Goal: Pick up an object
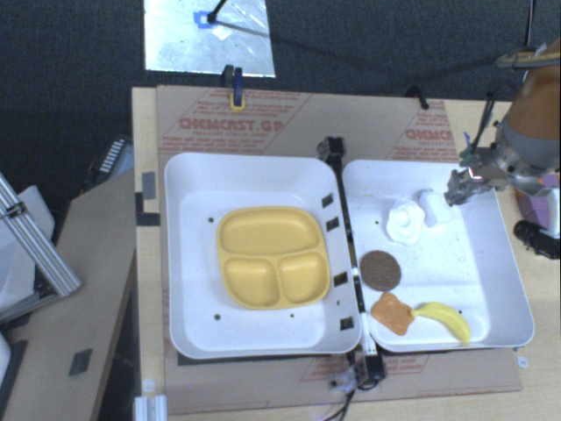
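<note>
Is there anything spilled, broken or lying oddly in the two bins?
Nothing stands out. The yellow tray lies flat in the left bin. The white items, brown disc, orange piece and banana lie loose in the right bin, none spilled or visibly damaged. The gripper hovers near that bin's far edge.

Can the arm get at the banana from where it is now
Probably yes. The banana lies uncovered near the right bin's front edge, with only an orange piece beside it. The end effector is above the same bin, with nothing between them.
</note>
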{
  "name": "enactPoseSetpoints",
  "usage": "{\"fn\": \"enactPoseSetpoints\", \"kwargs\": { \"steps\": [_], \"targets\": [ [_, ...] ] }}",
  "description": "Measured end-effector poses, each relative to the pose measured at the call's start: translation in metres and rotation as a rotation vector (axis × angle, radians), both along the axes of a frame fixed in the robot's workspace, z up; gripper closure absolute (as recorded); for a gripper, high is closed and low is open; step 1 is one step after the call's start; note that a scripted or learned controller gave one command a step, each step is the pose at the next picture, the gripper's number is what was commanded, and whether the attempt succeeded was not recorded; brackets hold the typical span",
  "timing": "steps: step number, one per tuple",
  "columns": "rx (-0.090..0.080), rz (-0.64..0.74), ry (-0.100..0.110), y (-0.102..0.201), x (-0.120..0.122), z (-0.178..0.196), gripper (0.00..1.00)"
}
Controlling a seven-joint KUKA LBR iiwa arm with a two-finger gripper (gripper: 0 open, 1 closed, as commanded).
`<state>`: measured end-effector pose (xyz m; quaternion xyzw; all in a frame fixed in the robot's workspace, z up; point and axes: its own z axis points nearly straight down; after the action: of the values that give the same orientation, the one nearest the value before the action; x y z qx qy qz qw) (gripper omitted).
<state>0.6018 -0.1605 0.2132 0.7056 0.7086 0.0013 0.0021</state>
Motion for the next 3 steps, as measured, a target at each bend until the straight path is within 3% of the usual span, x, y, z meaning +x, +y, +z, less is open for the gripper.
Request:
{"fn": "enactPoseSetpoints", "kwargs": {
  "steps": [2,3],
  "targets": [
    [0.004,0.007,0.002,0.109,-0.011,0.021,1.00],
    [0.003,0.006,0.003,0.164,-0.011,0.015,1.00]
  ]
}}
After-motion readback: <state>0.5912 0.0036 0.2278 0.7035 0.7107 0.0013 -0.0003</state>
